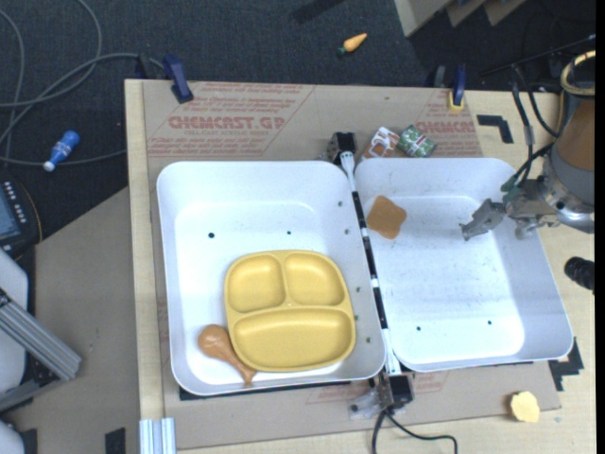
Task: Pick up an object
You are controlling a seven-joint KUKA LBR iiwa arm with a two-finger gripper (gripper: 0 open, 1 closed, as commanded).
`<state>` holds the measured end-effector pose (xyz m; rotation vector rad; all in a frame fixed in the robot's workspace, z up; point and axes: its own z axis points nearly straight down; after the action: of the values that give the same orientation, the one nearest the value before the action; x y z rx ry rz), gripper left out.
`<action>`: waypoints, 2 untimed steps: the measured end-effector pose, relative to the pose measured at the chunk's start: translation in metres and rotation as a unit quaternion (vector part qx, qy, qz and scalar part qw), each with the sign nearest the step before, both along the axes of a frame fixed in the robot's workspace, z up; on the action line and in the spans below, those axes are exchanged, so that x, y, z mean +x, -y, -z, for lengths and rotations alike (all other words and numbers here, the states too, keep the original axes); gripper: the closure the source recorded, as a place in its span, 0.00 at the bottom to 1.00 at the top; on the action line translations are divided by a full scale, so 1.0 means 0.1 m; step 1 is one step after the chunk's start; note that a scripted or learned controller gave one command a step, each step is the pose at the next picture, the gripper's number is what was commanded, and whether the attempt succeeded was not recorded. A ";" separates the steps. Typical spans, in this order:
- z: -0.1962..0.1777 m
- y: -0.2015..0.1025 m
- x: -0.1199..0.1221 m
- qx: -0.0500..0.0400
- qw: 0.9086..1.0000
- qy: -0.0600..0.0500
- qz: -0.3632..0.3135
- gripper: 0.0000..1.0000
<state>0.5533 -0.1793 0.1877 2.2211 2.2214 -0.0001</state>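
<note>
A brown toast-like piece (386,216) lies flat in the right bin (473,348), close to its left wall. My gripper (480,220) hangs over the same bin's upper right part, pointing left, about a hand's width right of the brown piece and apart from it. In the left bin (189,206) a yellow divided plate (287,310) lies near the front. An orange-brown drumstick-shaped toy (221,344) rests against the plate's lower left edge.
Small crumpled packets (403,142) lie on the bench behind the right bin. A yellow lump (523,406) sits on the bench by the front right corner. Blue clamps (177,78) hold the board at the back. The grey arm (572,173) comes in over the right bin's right wall.
</note>
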 end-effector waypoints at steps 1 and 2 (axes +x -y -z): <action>-0.16 -0.65 0.06 0.001 1.000 0.001 -0.004 0.00; 1.09 -0.87 0.55 0.001 1.000 -0.002 -0.002 0.00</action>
<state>0.6079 -0.0927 0.0785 2.2201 2.2281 -0.0005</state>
